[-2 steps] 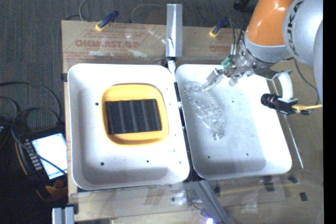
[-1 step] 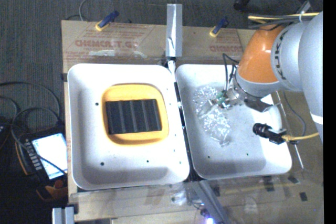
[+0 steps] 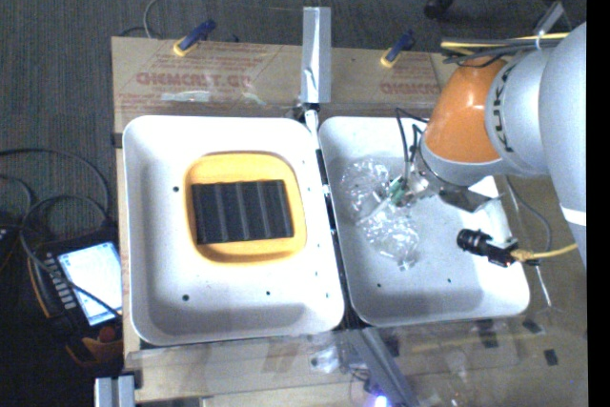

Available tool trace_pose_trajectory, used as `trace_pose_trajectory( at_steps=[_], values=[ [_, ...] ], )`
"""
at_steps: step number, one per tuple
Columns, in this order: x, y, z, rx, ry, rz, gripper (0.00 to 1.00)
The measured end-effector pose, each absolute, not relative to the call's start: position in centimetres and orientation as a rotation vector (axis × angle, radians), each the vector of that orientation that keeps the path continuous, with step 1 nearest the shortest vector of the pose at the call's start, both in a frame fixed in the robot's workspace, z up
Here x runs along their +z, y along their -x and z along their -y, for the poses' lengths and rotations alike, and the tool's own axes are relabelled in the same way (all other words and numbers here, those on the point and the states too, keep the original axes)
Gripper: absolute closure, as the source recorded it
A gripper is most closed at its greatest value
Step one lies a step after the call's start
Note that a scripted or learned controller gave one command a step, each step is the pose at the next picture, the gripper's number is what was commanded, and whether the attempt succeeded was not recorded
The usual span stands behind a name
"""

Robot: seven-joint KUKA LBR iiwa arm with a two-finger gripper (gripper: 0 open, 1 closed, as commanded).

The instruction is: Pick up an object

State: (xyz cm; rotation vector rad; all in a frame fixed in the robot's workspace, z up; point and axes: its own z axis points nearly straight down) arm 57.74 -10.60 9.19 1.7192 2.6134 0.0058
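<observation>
In the right bin lies a crumpled piece of clear plastic, with a second crumpled clear piece just in front of it. My gripper hangs low over the right bin, at the right side of the clear plastic and between the two pieces. The orange band of the wrist covers most of the gripper from above. A small green bit shows at its tip, against the plastic. In the left bin sits a yellow tray that carries a black ridged insert.
The two bins stand side by side on a cardboard sheet, with a metal post at the back between them. Two blue-and-yellow clamps hold the cardboard's far edge. The arm fills the right bin's back right corner.
</observation>
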Motion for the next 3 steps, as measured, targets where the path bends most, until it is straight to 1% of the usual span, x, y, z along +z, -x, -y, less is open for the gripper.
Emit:
trace_pose_trajectory(
  at_steps=[1, 2, 3],
  values=[
    [18.4, -60.3, 7.9, -0.002, -1.894, -2.504, 0.0],
    [20.3, -61.5, 12.2, -0.003, -1.93, -2.477, 0.0],
    [15.0, -62.7, 16.7, -0.005, -1.905, -2.497, 0.0]
  ],
)
